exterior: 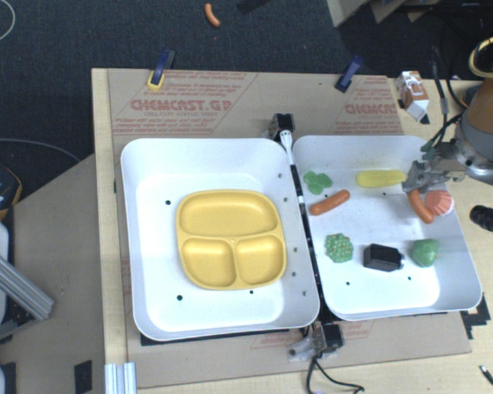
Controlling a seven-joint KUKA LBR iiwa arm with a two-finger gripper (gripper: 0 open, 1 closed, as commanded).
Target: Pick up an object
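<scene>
On the surface (107, 220): two shallow white bins side by side on a brown cardboard sheet printed with red lettering.
Left bin (148, 171): holds a yellow divided plate (230, 238) with one wide compartment at the far side and two smaller ones nearer the camera; the plate lies near the bin's middle.
Right bin (378, 298): holds several small toy foods and a dark block, spread apart from one another.
Arm (485, 130): grey, reaching in from the right edge, its wrist over the far right corner of the right bin.
Jaws (419, 180): low over the right bin's right side, just above the orange and pink toy; whether they are apart or together cannot be told, since the metal tip is small and blurred.
Orange and pink toy (431, 205): right side of the right bin, directly beneath the tip and touching or nearly touching it; not visibly lifted.
Yellow banana-like piece (380, 178): far part of the right bin, just left of the tip.
Green leafy piece (317, 181): far left part of the right bin.
Orange carrot-like piece (329, 203): just beside the leafy piece, lying at a slant.
Green broccoli-like piece (338, 247): left part of the right bin, nearer the camera.
Black block (383, 258): between the broccoli-like piece and a green rounded piece (425, 252).
Blue clamps (159, 70): one at each far end of the cardboard, gripping its edge.
</scene>
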